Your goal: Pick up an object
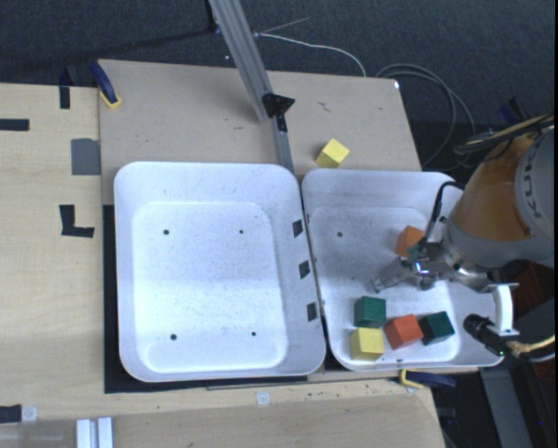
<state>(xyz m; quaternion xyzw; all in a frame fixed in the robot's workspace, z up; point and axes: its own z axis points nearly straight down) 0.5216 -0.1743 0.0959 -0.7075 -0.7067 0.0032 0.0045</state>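
Observation:
Several small blocks lie in the right white bin (354, 194). An orange block (409, 240) sits near the bin's middle right, partly hidden by the wrist. A green block (369, 310), a yellow block (366, 343), a red-orange block (403, 330) and a dark green block (437, 326) cluster at the front. My gripper (405, 278) hangs low over the bin floor, just below the orange block and above the front cluster. It looks open, with nothing between its fingers.
The left white bin (130, 250) stands beside the right one. Another yellow block (333, 153) rests on the bench behind the right bin. A grey pole (246, 49) slants in from the top, ending near the bins' shared back corner.

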